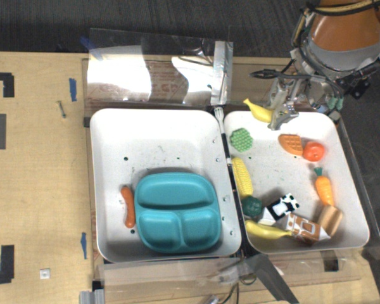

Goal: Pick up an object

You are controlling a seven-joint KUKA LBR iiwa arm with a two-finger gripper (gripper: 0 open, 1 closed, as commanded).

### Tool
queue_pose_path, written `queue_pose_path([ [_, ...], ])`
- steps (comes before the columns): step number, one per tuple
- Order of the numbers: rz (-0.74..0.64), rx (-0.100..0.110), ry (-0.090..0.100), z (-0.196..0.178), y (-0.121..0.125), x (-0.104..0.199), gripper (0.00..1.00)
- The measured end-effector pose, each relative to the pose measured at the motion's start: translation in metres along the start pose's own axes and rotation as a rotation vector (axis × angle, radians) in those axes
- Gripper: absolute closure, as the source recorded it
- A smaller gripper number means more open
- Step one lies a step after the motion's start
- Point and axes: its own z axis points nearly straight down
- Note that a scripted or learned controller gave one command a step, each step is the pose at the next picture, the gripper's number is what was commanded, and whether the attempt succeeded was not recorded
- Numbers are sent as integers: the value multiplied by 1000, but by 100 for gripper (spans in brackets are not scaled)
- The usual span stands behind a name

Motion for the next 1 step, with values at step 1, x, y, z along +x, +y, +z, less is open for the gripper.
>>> queue_pose_path([
  [1,-94,0,0,23,36,36,100],
])
